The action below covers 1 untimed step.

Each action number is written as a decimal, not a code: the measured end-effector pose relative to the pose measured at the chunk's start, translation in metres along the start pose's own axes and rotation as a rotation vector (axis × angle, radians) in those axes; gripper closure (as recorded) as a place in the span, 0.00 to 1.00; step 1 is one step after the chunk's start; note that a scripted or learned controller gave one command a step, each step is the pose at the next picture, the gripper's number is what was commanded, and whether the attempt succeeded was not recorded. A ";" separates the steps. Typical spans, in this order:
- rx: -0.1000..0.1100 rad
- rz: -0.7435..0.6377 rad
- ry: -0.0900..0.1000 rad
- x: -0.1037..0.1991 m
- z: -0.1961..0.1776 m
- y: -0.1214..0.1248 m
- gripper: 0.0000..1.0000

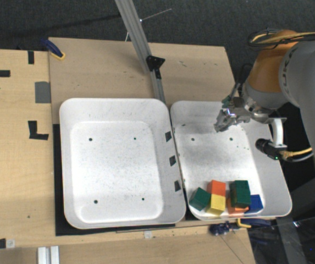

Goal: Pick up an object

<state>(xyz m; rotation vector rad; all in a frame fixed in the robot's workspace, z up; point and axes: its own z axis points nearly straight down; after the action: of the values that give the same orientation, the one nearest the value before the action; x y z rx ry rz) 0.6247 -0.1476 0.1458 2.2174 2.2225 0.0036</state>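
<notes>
Several small blocks lie bunched at the near end of the right bin (198, 147): a green block (200, 198), an orange block (218, 187), a yellow block (217, 203), a dark green block (240, 193) and a blue block (255, 203). My gripper (223, 122) hangs over the far end of the same bin, well away from the blocks. Nothing shows between its fingers.
The left bin (69, 147) sits beside the right one on the wooden bench. A slanted metal pole (138, 32) runs from the top of the view down to the gap between the bins. The grey arm with its orange band (270, 73) comes in from the right.
</notes>
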 end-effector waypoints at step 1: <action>-0.001 0.000 -0.001 0.001 -0.053 0.001 1.00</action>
<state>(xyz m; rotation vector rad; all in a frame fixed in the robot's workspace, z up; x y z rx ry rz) 0.6260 -0.1470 0.1990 2.2169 2.2211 0.0047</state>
